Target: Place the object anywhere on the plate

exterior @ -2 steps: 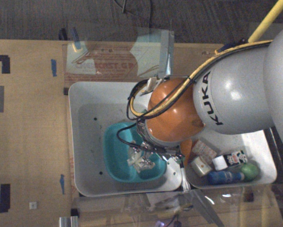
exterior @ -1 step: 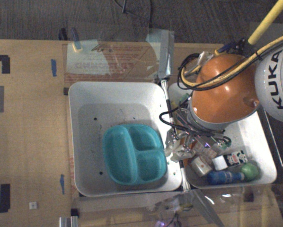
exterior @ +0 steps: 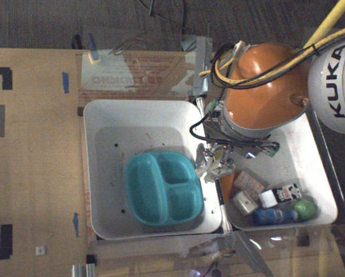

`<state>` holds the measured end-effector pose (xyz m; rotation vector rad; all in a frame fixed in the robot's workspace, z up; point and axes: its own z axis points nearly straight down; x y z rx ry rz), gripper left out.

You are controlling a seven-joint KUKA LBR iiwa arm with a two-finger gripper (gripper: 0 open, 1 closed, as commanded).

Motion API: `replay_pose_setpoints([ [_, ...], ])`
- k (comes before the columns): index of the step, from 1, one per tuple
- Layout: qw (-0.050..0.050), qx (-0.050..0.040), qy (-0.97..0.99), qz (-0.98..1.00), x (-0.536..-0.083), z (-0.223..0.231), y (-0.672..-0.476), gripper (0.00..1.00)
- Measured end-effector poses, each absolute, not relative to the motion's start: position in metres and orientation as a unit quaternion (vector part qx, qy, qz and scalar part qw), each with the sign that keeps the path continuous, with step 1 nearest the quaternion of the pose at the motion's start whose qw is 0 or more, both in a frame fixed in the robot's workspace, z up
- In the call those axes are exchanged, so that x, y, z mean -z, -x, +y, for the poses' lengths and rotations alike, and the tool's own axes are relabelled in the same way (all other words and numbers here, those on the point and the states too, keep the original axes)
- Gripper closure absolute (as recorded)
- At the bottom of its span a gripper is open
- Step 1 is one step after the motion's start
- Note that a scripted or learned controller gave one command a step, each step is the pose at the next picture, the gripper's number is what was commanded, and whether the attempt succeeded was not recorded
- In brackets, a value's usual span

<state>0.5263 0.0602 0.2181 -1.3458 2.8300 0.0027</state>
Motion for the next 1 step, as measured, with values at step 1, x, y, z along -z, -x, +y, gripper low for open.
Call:
replay_pose_setpoints([
  [1,0.000,-0.0011,0.367,0.930,-0.1835,0.0889,-0.4884,1.00],
])
